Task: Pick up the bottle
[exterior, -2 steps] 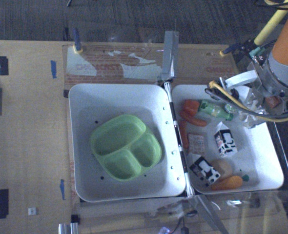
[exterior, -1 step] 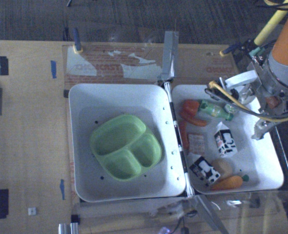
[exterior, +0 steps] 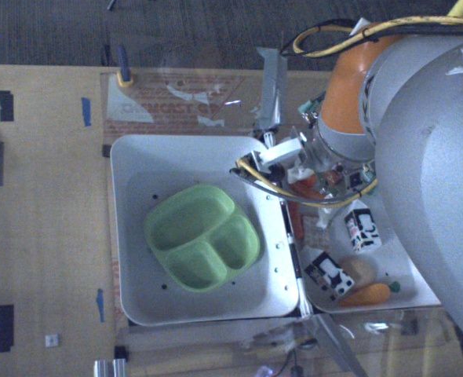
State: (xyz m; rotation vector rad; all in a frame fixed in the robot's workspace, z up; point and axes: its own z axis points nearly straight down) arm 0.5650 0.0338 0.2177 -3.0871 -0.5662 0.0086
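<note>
On the far left the tabletop (exterior: 43,210) is bare wood with some tape marks. The left bin (exterior: 129,179) holds a green divided plate (exterior: 202,236), which has no part in this job.

Just past the wall shared by the two bins, the gripper (exterior: 314,183) is down over the upper end of the right bin (exterior: 400,267), with yellow cables looped around it. It sits above a red thing (exterior: 300,187) that is mostly covered. Its tip is buried in the clutter and shadow, so I cannot tell whether it is spread or closed, and I see nothing clamped in it.

What I take for the bottle (exterior: 362,230), small and white with black markings, lies on the floor of the right bin, beside the gripper and nearer the lower edge of the view. It is apart from the gripper. A black-and-white box (exterior: 329,275) and an orange carrot (exterior: 365,294) lie near the bin's lower corner.

By my reading the pick is not yet done. The bottle rests in the bin, so the grasp and the lift both remain.
</note>
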